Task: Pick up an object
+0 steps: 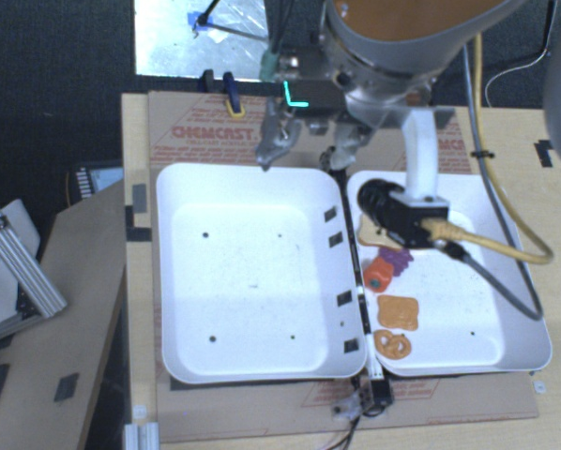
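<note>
Arm (402, 17) looms over far edge of bins. Left bin (252, 270) holds nothing to grasp; right bin (515, 345) holds targets. End effector (309, 148) hangs above far rim between bins, fingers spread apart, nothing between them. Orange piece (398, 312), pretzel shape (393, 345), small orange-purple toy (386, 265) cluster near divider. Best approach: shift toward right bin, centre over one piece, descend straight, avoid divider wall.

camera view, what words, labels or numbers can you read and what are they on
"CHEMCAST" in red print on the brown board under the bins, behind the left bin.
More red print on the same board behind the right bin, partly hidden: unreadable.
Faint red print on the board's front edge: too blurred to read.
</note>
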